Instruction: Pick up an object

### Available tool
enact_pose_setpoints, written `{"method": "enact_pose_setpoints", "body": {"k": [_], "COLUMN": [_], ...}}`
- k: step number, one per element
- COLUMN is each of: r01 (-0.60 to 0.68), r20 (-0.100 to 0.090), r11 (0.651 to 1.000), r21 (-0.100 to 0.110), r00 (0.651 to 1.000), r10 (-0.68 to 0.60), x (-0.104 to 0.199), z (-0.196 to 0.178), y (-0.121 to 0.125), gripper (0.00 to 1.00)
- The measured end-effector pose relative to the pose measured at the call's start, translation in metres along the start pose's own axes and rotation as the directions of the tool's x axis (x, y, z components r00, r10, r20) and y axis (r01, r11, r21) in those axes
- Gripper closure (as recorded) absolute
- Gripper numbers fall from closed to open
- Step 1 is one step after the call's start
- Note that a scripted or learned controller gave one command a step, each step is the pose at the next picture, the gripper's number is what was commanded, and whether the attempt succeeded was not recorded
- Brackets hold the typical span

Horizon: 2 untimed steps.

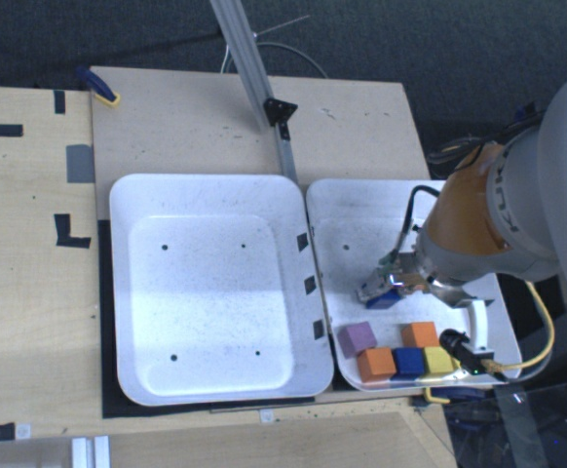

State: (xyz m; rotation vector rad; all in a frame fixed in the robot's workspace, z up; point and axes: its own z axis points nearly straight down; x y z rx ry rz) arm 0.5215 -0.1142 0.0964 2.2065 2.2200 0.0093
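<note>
My gripper [381, 292] reaches down into the right bin [347, 213], near its middle. A small blue object [386, 299] lies right at the fingertips; whether it sits between them is too small to tell. Below it, along the bin's front, lie a purple block [357, 337], an orange block [376, 363], a blue block [409, 361], a yellow block [438, 360] and another orange block [420, 334]. The grey arm with its orange band [464, 213] covers the bin's right side.
The left bin [206, 291] stands beside the right one. A grey metal pole [249, 57] slants down from the top to the bins' shared back edge. A cable [542, 339] loops at the right.
</note>
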Motion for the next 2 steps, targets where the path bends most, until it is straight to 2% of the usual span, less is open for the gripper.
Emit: {"method": "enact_pose_setpoints", "body": {"k": [1, 2], "r01": [0.003, 0.001], "r20": [-0.005, -0.007], "r11": [1.0, 1.0], "r21": [0.003, 0.018], "r00": [1.0, 1.0], "r10": [-0.003, -0.001], "x": [0.07, 0.135], "z": [-0.099, -0.095], "y": [0.079, 0.032], "gripper": [1.0, 1.0]}}
